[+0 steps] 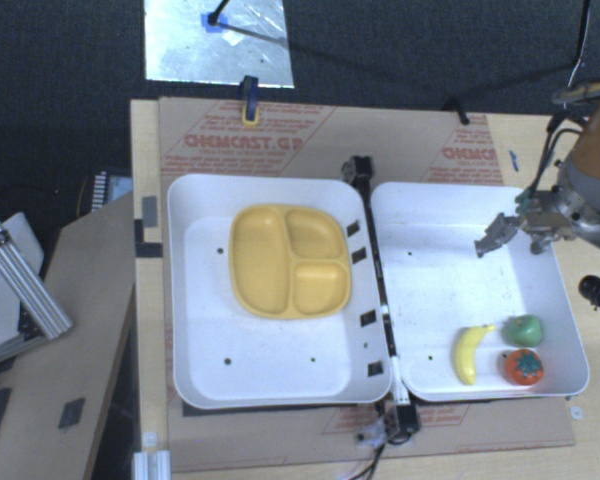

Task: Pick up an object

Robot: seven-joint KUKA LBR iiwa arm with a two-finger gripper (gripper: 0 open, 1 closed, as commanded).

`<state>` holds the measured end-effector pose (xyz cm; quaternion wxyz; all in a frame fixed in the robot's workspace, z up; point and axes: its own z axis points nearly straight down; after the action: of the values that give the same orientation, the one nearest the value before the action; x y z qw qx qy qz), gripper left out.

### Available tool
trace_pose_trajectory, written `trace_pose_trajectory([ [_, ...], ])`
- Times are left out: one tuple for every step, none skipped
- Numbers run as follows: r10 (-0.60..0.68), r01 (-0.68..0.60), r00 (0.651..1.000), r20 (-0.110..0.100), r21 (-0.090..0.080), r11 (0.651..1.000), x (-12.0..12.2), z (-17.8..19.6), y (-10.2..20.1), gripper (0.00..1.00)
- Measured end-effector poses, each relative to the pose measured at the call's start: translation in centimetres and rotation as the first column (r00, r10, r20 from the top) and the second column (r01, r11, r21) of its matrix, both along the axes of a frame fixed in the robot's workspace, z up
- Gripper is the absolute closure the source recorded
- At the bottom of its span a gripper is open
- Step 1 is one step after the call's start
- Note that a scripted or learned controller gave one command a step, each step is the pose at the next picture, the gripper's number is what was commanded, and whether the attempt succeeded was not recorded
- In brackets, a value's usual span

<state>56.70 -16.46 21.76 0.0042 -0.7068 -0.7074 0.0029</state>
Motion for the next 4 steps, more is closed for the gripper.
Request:
trace_pose_trajectory([
  [0.003,-0.003,1.0,0.011,-0.002,1.0,0.3,0.6,0.0,0.0],
  [0.0,0.0,1.0,0.007,-0.001,1.0,-0.6,-4.3,-0.5,0.0],
  [0.0,0.0,1.0,0.007,-0.001,1.0,0.4,-9.7,-0.4,0.0],
  [-0.001,0.001,1.0,0.008,-0.001,1.0,0.4,-13.5,-0.4,0.0],
])
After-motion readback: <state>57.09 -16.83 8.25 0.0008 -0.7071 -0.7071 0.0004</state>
